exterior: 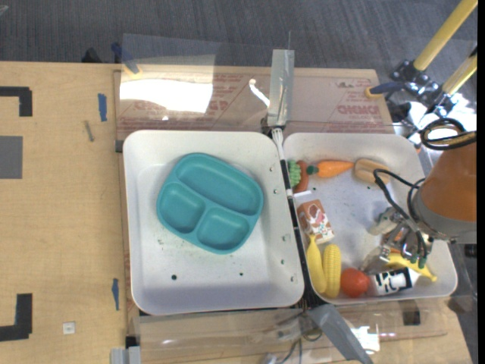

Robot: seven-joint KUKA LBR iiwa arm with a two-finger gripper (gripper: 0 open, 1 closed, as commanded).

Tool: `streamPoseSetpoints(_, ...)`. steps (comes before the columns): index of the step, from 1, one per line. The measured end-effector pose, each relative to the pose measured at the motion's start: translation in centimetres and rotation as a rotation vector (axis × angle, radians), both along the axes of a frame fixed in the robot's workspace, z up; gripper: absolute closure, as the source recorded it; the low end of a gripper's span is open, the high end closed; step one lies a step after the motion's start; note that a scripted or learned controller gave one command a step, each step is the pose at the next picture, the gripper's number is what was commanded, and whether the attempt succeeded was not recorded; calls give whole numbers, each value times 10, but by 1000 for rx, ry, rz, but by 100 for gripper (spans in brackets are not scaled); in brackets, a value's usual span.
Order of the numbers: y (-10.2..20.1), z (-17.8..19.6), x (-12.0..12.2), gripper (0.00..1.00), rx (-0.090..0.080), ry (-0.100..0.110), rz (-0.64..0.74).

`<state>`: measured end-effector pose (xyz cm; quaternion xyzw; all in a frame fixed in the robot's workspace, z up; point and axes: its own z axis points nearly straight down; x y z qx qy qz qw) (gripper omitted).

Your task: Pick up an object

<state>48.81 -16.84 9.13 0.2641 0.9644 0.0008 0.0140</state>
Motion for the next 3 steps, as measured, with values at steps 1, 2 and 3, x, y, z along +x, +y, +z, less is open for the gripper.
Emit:
streamPoseSetpoints(1, -15, 9, 4, 0, -19, -12, 554)
streamPoseSetpoints(2, 4, 4, 7, 0, -27, -13, 602)
streamPoseSetpoints(3, -33, 60, 78, 0, -12, 18, 853)
